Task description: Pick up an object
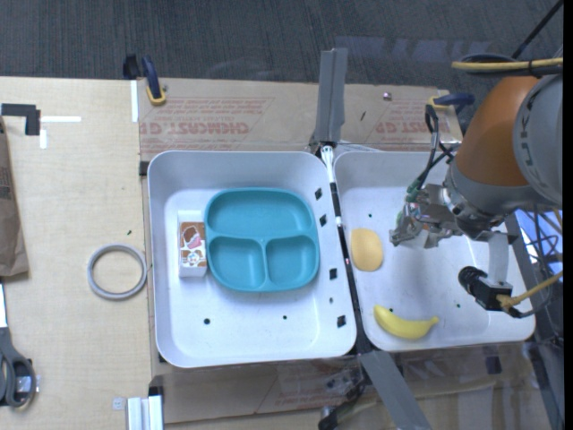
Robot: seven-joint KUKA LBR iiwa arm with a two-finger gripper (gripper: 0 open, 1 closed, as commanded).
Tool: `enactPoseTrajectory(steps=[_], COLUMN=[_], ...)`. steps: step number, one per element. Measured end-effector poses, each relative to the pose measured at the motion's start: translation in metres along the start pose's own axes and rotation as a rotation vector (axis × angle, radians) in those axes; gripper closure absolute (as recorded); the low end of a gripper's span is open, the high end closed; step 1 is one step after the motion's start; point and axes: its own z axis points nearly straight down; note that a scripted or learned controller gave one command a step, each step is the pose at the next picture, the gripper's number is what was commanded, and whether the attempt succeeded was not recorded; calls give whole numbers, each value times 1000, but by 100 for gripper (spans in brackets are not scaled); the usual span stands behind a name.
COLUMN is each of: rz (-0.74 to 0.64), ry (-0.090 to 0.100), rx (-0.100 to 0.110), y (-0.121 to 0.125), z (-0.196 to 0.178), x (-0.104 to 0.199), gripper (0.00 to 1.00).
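Note:
In the right bin (501, 330) a pale yellow, rounded lemon-like object (366, 249) lies near the left wall. A yellow banana (405, 323) rests near the bin's front edge. My gripper (405, 231) hangs over the right bin, just right of the lemon-like object and a little above it. Nothing shows between its fingers. In the left bin (170, 330) sits a teal divided plate (263, 239), with a small white carton (192, 246) lying against its left side.
A grey tape ring (117, 270) lies on the wooden bench left of the bins. Scissors (13, 374) sit at the bench's lower left corner. A grey divider post (329, 97) rises between the bins at the back. Cables trail around the arm at right.

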Motion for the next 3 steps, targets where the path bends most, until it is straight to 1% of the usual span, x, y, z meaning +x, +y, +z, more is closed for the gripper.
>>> enactPoseTrajectory(steps=[1, 2, 3], rz=[75, 76, 149], ry=[-1, -1, 0], rx=[-1, -1, 1], y=[75, 75, 83], z=[-54, -54, 72], x=[7, 7, -12], gripper=[100, 0, 0])
